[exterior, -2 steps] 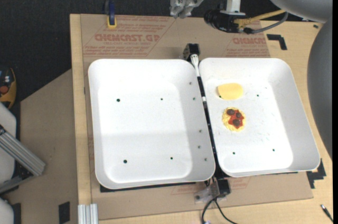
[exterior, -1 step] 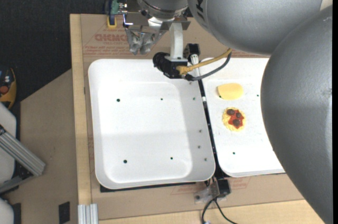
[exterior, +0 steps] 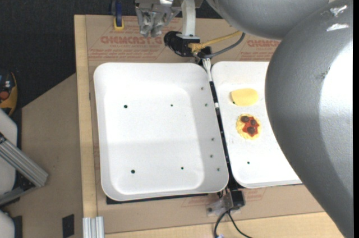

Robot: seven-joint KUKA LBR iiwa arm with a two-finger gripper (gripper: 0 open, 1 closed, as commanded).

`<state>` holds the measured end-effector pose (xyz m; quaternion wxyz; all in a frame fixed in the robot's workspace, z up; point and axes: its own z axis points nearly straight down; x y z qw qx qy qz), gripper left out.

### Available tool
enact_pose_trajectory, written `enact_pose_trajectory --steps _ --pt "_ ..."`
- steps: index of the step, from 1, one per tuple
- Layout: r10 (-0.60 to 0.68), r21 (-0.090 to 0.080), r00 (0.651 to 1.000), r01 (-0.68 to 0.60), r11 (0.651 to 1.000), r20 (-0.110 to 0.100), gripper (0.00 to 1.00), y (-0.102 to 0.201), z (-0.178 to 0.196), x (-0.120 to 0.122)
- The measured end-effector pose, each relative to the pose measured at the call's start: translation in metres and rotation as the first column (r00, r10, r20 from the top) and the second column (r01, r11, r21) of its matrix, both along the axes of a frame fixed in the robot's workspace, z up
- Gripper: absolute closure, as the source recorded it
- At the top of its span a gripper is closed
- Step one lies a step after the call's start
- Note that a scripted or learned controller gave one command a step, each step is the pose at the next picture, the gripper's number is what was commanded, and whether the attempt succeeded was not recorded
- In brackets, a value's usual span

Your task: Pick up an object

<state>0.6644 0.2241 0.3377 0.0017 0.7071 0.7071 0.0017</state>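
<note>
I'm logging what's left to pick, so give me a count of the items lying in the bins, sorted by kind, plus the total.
Plain yellow piece: 1
Yellow piece with red and dark spots: 1
Total: 2, both in the right bin. The gripper is above the bench beyond the left bin.

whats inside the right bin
In the right bin lie a pale yellow piece and a small pizza-like piece with red topping. The arm covers the bin's right part.

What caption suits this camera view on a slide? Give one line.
KUKA arm above two white bins; yellow piece and red-topped piece in the right one.
</note>
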Motion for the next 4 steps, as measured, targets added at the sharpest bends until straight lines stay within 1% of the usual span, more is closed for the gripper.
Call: enact_pose_trajectory --steps 1,2,3,4 --pt "0.002 0.002 1.000 -0.002 1.000 0.001 1.00 0.001 0.031 0.002" --pt "0.001 0.001 1.000 -0.001 1.000 0.000 1.00 0.000 0.039 -0.004" --pt "-0.001 -0.003 1.000 0.001 1.000 -0.015 1.00 0.000 -0.063 0.001" --pt "0.000 0.001 1.000 0.000 1.000 -0.001 1.00 0.001 -0.038 0.002"
